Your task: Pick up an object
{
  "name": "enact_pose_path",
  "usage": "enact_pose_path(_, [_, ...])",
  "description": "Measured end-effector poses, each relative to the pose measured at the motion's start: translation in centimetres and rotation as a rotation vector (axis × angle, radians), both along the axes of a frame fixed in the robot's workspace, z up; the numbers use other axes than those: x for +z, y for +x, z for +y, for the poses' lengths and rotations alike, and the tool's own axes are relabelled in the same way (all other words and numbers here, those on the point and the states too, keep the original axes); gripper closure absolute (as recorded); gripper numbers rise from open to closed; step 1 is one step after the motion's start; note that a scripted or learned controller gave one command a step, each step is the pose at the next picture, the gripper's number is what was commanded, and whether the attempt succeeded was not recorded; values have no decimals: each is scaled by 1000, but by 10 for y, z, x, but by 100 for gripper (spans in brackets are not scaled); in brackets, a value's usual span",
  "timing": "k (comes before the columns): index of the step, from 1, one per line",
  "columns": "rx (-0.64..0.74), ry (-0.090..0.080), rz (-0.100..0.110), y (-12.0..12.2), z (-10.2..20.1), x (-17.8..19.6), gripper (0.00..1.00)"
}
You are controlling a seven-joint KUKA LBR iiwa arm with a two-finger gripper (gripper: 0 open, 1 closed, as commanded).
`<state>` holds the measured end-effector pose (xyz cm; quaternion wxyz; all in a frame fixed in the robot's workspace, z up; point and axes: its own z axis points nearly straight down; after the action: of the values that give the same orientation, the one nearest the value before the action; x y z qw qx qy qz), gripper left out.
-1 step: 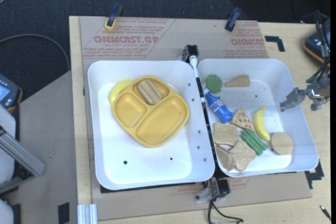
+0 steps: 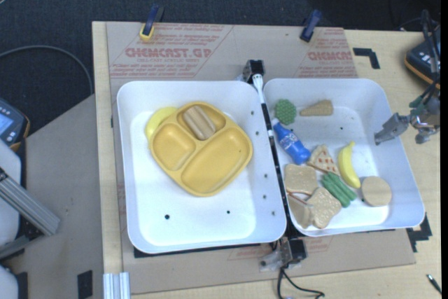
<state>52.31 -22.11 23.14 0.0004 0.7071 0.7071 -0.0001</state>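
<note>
At the right edge of the view the tool [image 2: 400, 127] reaches in over the right rim of the right bin [image 2: 392, 108], and little of the arm behind it can be seen; its grey metal parts sit above the bin's rim and bare floor, clear of every object; nothing lies between its fingers, and whether they are apart or together I cannot tell.

The worktop [image 2: 105, 150] carries two shallow white bins side by side; the left bin [image 2: 133, 171] holds a yellow divided tray [image 2: 210, 161], tilted a little, with a tan sausage-like piece [image 2: 199, 122] lying in its far compartment; a yellow round piece [image 2: 158, 121] peeks out from under the tray's far left corner.

The right bin holds the things to be picked, gathered mostly along its left and near sides; a green round piece [image 2: 285, 110] lies at the far left, with a tan wedge [image 2: 317, 108] just to its right; a blue bottle [image 2: 289, 141] lies slanted by the left wall; nearer come a pizza slice [image 2: 323, 161], a slice of toast [image 2: 301, 181], and a cracker-like square [image 2: 323, 206] at the near wall; a green bean pod [image 2: 339, 188] lies between the toast and a banana [image 2: 348, 163]; a tan round piece [image 2: 376, 191] sits at the near right, just beside the banana's near end.
</note>
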Motion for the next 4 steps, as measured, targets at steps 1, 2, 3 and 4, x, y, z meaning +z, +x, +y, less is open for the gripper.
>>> enact_pose_path(1, [0,3,7,0,0,-64,0])
enact_pose_path(2, [0,4,6,6,2,-109,0])
enact_pose_path(3, [4,10,4,7,6,-148,0])
enact_pose_path(4, [2,4,1,7,4,-136,100])
